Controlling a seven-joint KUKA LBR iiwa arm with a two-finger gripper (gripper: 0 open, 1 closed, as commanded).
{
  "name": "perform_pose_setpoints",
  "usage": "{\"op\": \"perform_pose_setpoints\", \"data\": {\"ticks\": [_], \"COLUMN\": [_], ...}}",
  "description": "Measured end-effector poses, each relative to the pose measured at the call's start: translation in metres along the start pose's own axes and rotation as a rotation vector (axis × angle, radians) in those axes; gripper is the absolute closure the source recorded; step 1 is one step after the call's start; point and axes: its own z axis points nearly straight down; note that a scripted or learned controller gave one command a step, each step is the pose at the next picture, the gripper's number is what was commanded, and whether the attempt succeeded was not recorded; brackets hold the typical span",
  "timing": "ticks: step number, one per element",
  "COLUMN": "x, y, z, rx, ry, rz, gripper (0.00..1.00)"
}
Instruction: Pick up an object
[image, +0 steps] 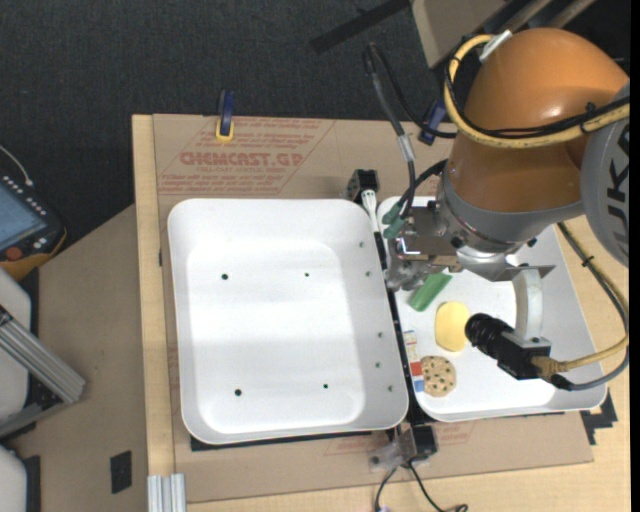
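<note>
From the fixed camera above, the bench (250, 150) carries two shallow white bins side by side on a brown cardboard sheet printed with red lettering. The left bin (200, 400) shows bare white floor with four small dark dots. The right bin (500, 400) is largely covered by the arm (530, 130), whose big orange band and grey wrist come in from the right and hang over its upper half. The pincer (412, 262) sits low at the right bin's left wall, close to the divide between the bins; whether it is spread or pressed together cannot be told, as the wrist and cabling hide it. Just below it lies a green object (430, 292), tilted, touching or nearly touching the metal parts above. Beside that, lower right, rests a yellow rounded object (451, 325), and near the bin's front-left corner lies a round speckled cookie (437, 375). A black cylindrical fitting (500, 345) with a yellowish cable sits just right of the yellow piece
</note>
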Motion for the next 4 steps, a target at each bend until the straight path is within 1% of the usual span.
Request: {"op": "perform_pose_setpoints", "data": {"ticks": [1, 2, 3, 4], "x": [-0.043, -0.028, -0.078, -0.034], "y": [-0.002, 0.042, -0.005, 0.051], "z": [-0.009, -0.048, -0.015, -0.048], "rx": [-0.005, -0.01, 0.003, -0.01], "ry": [-0.003, -0.002, -0.003, -0.002], "rz": [0.009, 0.003, 0.01, 0.0], "gripper": [1.0, 1.0, 1.0, 1.0]}}
